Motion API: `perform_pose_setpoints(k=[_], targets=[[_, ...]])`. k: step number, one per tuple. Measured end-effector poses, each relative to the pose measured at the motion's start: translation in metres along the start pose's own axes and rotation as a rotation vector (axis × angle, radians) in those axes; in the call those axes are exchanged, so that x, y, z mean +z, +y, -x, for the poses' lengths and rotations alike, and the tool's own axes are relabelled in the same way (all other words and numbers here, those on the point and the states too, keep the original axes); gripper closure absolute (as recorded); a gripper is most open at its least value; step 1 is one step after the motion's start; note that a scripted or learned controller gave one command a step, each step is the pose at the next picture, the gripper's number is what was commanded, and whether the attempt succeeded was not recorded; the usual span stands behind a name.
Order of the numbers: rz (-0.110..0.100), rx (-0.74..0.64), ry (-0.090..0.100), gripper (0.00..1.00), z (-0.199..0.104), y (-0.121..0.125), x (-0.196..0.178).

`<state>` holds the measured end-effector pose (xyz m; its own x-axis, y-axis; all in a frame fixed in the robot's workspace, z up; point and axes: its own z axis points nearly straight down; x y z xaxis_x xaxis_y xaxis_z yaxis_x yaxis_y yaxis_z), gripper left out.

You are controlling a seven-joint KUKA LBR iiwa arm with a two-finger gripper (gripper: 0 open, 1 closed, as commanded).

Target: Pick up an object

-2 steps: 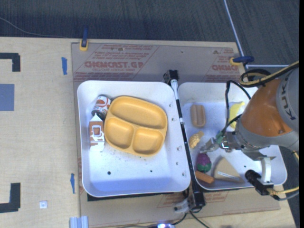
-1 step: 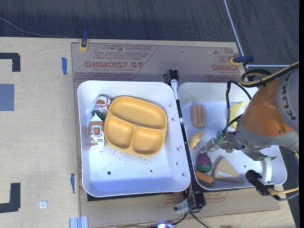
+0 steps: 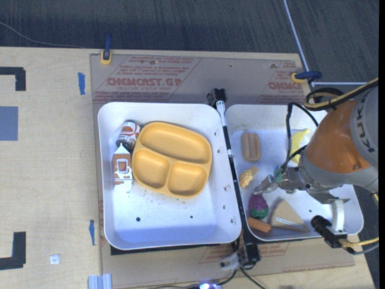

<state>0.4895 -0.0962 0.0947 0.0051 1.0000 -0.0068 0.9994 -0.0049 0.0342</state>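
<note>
Two white bins sit on our bench. We see a yellow tray (image 3: 171, 159) in the left bin (image 3: 162, 221). Our gripper (image 3: 269, 183) hangs over the right bin (image 3: 355, 218), near toy corn (image 3: 247, 176), a hot dog (image 3: 251, 146) and purple grapes (image 3: 258, 206). We cannot tell its jaws.

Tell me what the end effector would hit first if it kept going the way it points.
It points toward the picture's left and slightly down. The end effector would likely first meet the corn cob or the purple toy in the right bin; depth is unclear from this slanted view.
</note>
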Motion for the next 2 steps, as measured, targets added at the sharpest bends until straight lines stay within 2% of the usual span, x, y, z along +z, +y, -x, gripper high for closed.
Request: perform_pose_setpoints(k=[2], targets=[[0.000,-0.001,0.001,0.00,-0.0014,0.0000,0.0001]])
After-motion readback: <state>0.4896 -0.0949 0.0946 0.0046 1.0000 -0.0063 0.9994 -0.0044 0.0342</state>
